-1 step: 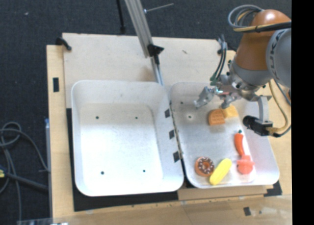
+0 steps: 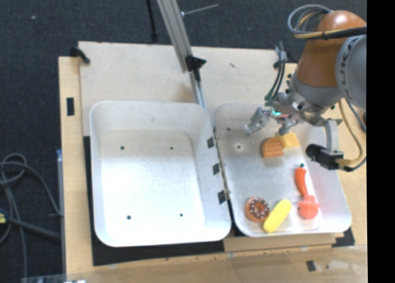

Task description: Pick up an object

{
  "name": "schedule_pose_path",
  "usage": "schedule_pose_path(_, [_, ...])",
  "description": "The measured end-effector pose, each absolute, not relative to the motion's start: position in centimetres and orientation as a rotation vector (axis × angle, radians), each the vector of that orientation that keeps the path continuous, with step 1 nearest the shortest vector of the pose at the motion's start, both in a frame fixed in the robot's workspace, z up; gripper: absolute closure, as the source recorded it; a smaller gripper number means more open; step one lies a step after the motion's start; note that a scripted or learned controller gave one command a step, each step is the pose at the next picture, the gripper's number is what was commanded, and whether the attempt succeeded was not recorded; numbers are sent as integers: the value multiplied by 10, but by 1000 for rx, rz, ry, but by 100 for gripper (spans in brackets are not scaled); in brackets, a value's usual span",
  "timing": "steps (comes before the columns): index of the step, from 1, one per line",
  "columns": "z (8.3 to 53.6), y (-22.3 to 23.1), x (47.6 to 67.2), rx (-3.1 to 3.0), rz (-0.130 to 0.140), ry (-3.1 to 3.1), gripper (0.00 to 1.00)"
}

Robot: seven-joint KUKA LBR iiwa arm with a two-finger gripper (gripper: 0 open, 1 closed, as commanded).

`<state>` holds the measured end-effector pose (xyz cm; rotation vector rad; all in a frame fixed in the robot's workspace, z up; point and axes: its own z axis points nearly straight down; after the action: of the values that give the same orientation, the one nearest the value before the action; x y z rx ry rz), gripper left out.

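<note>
My gripper (image 2: 270, 125) hangs over the far part of the right bin (image 2: 241, 171), open, with nothing between its fingers. Just in front of it lie a tan bread-like block (image 2: 271, 148) and a small yellow block (image 2: 291, 140), touching each other. Further forward, an orange carrot-shaped toy (image 2: 303, 193) lies by the bin's right wall. A brown doughnut (image 2: 256, 209) and a yellow banana-shaped piece (image 2: 277, 215) sit side by side at the near edge.
The left bin (image 2: 151, 171) stands beside the right one, their walls meeting in the middle. A slanted metal post (image 2: 176, 26) rises behind the bins. The arm's orange band (image 2: 330, 26) and cables sit at the upper right.
</note>
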<state>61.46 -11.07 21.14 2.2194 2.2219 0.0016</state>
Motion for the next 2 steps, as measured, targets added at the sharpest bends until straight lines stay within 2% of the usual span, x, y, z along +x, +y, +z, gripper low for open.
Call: schedule_pose_path(2, [123,-118,619,2225,-6,2219,0])
